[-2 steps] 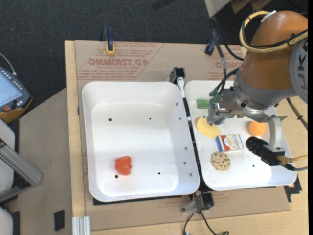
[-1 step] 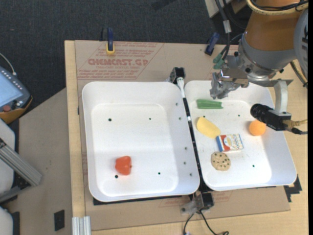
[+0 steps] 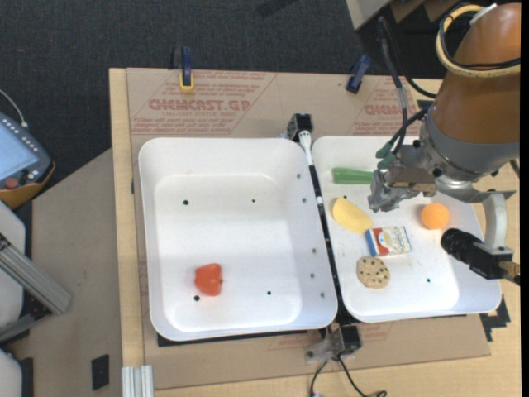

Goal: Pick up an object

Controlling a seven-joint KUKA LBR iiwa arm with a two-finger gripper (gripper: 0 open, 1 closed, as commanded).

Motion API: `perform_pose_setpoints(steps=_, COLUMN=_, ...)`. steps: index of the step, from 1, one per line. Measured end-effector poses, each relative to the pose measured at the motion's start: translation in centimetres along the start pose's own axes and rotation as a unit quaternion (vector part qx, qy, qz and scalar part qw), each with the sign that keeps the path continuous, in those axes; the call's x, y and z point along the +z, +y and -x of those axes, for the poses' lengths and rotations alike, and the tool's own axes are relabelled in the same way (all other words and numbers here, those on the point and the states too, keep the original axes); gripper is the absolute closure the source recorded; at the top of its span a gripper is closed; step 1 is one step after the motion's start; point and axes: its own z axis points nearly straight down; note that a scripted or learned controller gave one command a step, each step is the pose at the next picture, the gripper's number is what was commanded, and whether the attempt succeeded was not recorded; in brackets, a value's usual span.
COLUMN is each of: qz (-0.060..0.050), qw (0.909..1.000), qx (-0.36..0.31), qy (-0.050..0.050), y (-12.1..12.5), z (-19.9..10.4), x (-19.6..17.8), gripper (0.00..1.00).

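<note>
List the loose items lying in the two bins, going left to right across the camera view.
Red object → yellow object → cookie → small red, white and blue packet → orange ball. The green piece overlaps the yellow object's span, so it is left out.

One fixed camera above the bench (image 3: 248, 85), slanting down over both white bins (image 3: 157, 222).

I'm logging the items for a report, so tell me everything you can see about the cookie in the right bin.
The cookie is a small round disc, tan with dark specks like chocolate chips, probably a toy. It lies flat on the floor of the right bin, toward its near-left part. A small red, white and blue box sits just behind it, nearly touching.
</note>
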Motion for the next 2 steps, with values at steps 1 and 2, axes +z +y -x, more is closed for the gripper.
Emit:
perform_pose_setpoints(steps=1, qz=0.005, qw=1.0000, qx=-0.005, qy=0.001, y=-1.4, z=-5.2, x=-2.9, gripper=1.00)
perform_pose_setpoints(steps=2, qz=0.011, qw=0.9999, qx=-0.004, qy=0.002, y=-1.3, z=-8.1, x=-14.2, gripper=1.00)
